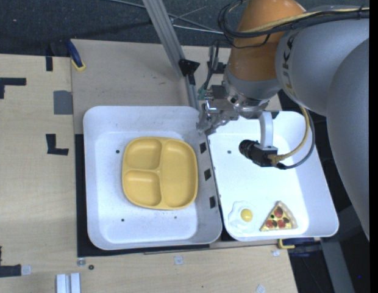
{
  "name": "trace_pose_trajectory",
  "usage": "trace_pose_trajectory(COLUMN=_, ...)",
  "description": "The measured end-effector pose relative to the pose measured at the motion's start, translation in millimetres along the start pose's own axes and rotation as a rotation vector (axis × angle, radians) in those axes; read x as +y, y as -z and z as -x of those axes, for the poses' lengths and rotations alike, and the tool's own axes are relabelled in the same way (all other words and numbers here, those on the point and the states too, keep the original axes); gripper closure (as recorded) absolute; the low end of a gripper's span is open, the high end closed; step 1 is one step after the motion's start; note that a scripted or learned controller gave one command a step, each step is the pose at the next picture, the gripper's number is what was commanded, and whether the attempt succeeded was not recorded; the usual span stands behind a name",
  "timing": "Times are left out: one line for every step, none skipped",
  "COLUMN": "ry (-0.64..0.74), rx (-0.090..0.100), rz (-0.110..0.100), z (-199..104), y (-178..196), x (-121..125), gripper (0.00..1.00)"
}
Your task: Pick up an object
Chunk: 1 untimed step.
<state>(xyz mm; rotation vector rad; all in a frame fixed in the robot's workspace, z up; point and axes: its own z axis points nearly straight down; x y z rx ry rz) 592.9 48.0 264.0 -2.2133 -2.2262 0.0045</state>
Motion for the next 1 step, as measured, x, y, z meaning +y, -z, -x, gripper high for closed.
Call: trace_pose_trajectory(ry=0.0, rx=0.0, rz=0.001, z=-51.1, y=-5.7, x=-8.2, gripper=1.0)
